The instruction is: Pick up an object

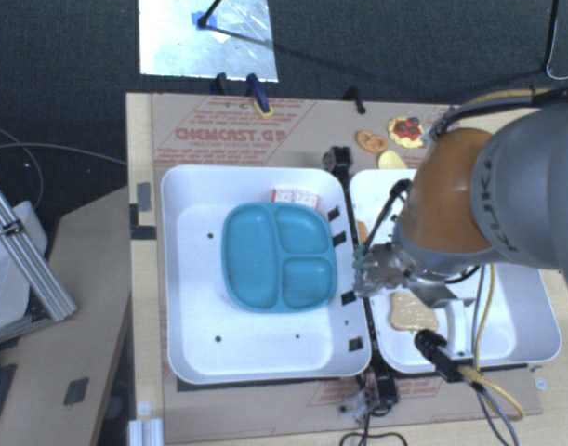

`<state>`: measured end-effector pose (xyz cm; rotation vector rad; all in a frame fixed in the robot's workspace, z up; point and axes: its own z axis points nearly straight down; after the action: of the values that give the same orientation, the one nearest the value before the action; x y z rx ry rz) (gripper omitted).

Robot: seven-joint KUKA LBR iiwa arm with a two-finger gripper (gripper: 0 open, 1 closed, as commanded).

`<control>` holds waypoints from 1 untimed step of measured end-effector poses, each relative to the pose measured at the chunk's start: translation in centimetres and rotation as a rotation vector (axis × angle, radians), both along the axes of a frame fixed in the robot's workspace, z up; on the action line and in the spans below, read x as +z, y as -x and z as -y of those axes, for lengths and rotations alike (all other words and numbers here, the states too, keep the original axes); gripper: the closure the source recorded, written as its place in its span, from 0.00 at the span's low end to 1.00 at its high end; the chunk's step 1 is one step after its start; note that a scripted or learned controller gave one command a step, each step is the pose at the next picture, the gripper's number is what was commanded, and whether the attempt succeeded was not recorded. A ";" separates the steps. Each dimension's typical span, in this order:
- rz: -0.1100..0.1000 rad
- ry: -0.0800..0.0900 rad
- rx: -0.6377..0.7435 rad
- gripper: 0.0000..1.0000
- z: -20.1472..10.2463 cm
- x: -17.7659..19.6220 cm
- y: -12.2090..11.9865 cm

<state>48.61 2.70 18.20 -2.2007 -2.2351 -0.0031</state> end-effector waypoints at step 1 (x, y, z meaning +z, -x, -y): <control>0.008 0.000 -0.002 1.00 -8.4 5.0 -1.1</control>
<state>49.68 11.15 23.23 -2.2066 -2.2375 -0.0123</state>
